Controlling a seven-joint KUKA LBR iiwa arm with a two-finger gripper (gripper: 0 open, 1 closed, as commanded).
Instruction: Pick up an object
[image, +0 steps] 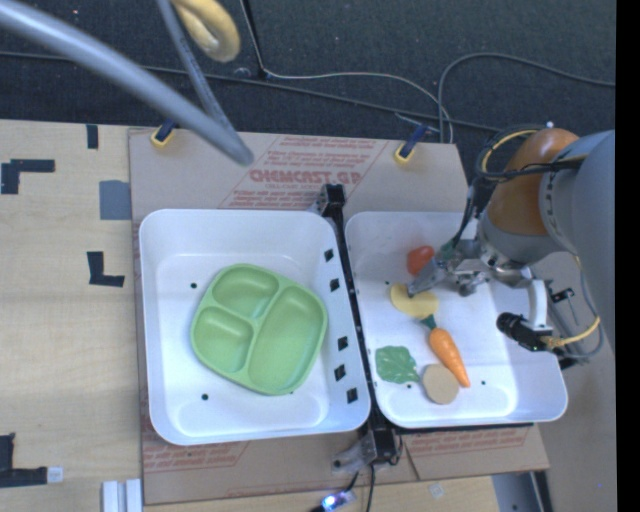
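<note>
Red printing runs across the brown cardboard sheet (300, 165) that lies under the two white bins, in the upper middle of the frame. The biggest line begins with letters that look like "CHEMCAST" and goes on with what may be "GP", though the end of it is cut off by the black clip at the top of the divide between the bins. Smaller lines of red print stand above and below that line, too small and blurred to read. A grey rod crosses the upper left part of the print. No other lettering, number or label can be read anywhere else.
</note>
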